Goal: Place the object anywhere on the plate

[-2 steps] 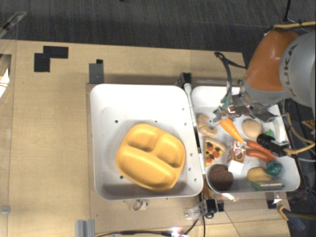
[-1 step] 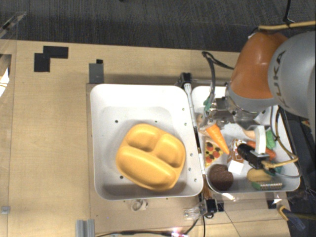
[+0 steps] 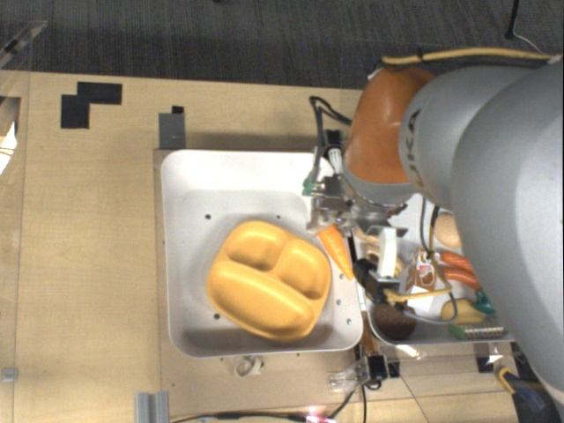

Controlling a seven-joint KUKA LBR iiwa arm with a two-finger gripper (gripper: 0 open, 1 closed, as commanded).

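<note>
End effector [image 3: 345, 236] pinching carrot [image 3: 335, 248] above left bin [image 3: 189, 236] rim, at 3 o'clock from yellow plate [image 3: 269, 278].

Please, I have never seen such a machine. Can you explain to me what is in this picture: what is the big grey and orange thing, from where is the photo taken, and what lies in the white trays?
The photo is taken by one fixed camera above a wooden bench, looking down at a slant. The big grey thing with the orange band is a robot arm; it reaches in from the right. Its gripper, the two-fingered hand, hangs over the border between two white bins. An orange carrot-like piece lies just under it, but I cannot tell whether it is held. The left bin holds a yellow divided plate. The right bin holds small toy foods, partly hidden.
</note>
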